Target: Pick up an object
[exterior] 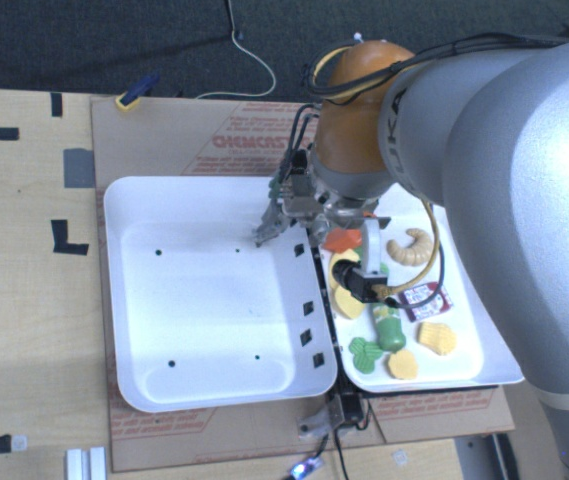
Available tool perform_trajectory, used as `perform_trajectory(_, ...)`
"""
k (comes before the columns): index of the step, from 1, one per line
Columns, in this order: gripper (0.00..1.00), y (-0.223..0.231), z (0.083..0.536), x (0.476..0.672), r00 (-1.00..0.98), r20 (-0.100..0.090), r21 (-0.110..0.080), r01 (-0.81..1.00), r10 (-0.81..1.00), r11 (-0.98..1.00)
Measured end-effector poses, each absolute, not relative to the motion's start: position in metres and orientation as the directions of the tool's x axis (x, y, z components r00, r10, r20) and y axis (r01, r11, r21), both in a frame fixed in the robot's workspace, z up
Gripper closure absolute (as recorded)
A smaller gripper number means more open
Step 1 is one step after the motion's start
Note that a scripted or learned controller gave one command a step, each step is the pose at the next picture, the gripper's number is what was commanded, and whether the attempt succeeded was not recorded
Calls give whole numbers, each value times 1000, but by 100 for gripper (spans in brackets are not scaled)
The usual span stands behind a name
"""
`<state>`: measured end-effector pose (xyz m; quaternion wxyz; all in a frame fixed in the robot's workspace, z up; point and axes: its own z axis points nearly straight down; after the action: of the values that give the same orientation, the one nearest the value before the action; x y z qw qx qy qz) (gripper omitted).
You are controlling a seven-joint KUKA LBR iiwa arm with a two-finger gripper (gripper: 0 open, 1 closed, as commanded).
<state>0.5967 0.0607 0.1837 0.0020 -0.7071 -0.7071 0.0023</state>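
Objects (394,313) for picking lie heaped in the right bin (484,353): we see a tan croissant (411,247), a yellow corn piece (437,339), a green toy (366,352) and an orange piece (342,239). The gripper (286,216) hangs near the wall shared with the left bin (204,298); we cannot tell whether it is open or closed

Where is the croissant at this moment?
In the camera view, the croissant lies in the right bin, near its upper part, just right of the gripper and above the dark red packet.
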Motion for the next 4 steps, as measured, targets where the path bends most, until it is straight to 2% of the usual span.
perform_trajectory(1, 100, 183, 251, 602, -13, 6, 4, 1000, 1000, 13)
perform_trajectory(2, 100, 237, 205, 582, -7, 0, -7, 1000, 1000, 7)
perform_trajectory(3, 100, 233, 335, 648, -2, 3, 14, 1000, 1000, 2)
perform_trajectory(4, 100, 233, 531, 668, -3, 4, 15, 1000, 1000, 3)
